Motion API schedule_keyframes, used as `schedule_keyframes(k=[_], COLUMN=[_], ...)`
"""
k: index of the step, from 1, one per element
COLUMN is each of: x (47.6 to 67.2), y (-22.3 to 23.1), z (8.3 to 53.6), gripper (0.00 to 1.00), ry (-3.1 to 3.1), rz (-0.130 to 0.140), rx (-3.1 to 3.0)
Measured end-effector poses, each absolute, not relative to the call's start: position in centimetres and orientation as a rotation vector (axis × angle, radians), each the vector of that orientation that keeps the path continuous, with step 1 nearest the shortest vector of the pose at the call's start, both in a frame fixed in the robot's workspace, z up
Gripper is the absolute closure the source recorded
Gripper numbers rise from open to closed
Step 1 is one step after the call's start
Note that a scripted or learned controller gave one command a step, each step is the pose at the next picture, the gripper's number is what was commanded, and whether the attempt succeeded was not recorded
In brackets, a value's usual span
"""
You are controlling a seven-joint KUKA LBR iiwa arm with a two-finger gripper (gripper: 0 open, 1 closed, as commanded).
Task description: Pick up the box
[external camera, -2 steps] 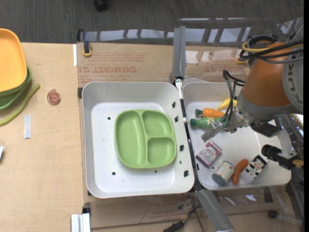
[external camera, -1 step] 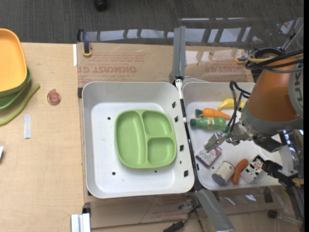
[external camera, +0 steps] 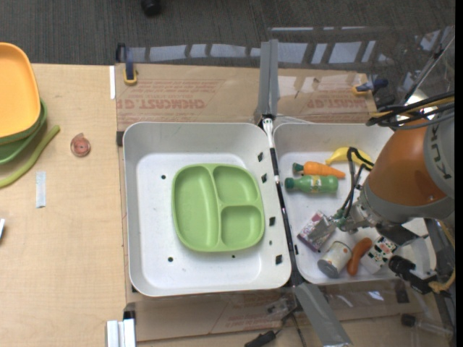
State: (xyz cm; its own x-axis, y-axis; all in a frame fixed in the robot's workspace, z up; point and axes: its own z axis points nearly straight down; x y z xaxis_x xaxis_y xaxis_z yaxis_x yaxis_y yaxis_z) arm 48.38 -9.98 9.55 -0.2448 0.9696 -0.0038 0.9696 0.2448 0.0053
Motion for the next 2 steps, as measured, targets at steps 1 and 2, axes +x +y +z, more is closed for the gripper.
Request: schedule_keyframes(k=[1, 2], x=[55.1, 48.0], y=[-10.4, -11.6], z=[9.7, 9.6], gripper=[0.0, 0.0], ry=[2.534, 2.487], rz=[0.008, 0.006], rx=[1.837, 1.911])
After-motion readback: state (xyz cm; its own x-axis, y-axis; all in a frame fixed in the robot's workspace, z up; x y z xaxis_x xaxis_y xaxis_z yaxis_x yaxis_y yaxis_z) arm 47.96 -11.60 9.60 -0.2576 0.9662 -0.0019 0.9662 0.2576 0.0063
